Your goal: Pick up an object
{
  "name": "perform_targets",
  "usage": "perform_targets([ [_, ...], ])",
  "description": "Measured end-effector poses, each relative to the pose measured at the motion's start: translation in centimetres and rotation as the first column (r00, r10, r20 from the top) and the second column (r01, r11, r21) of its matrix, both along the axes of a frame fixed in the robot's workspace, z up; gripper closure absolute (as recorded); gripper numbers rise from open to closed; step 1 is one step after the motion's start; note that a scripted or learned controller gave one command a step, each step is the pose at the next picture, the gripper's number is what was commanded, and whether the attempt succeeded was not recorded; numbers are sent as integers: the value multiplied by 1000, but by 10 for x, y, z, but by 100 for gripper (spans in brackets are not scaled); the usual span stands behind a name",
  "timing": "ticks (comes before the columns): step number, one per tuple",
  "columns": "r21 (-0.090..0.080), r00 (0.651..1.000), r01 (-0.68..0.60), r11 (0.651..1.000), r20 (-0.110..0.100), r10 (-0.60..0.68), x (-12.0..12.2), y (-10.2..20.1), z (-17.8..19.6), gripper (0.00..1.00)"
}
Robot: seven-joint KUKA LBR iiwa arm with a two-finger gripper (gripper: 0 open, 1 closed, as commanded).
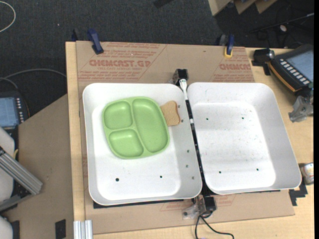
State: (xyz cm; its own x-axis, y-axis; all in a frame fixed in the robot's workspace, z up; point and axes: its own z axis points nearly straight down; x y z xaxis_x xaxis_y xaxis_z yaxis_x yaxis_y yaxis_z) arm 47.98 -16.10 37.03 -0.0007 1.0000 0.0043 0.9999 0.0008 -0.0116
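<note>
Left bin (99, 183) holds a green plate (135, 127), tan piece (171, 113) touching its right rim, easy edge pick. I can't tell the gripper's state.

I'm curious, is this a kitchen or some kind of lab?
Probably a robot lab: two white bins sit on a clamped board, with cables and a green divided plate for practice.

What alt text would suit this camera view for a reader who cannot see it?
A green divided plate lies in the left white bin, with a small tan piece touching its right edge. The right white bin sits beside it on a cardboard-covered bench.
</note>
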Motion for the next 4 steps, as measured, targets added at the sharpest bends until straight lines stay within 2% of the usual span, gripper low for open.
perform_targets([
  [1,-9,1000,2,1000,20,-2,23,-33,62,100],
  [2,-1,1000,1,1000,4,-1,-2,-3,-24,100],
  [3,-10,1000,-1,1000,25,1,32,-19,71,100],
  [4,-1,1000,0,1000,4,0,-2,11,-7,100],
])
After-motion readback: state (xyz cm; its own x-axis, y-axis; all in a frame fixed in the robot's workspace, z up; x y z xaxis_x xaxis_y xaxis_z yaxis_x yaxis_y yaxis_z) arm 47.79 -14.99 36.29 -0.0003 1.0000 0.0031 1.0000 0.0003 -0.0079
